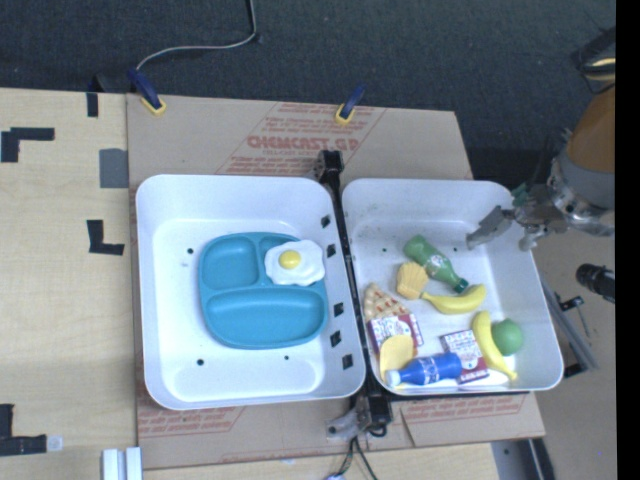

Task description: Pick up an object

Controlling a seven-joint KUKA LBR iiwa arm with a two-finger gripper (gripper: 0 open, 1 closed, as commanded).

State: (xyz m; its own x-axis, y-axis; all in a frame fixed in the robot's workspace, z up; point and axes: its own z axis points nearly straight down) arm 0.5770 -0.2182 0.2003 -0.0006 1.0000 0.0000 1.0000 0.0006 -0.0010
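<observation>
Where toys crowd, hand [497, 226] above bin [450, 190].

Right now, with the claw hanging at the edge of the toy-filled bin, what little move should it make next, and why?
Probably ease the gripper left and down toward the green bottle. It hangs over the right bin's upper right with nothing between its fingers, and the bottle looks like the nearest toy.
</observation>
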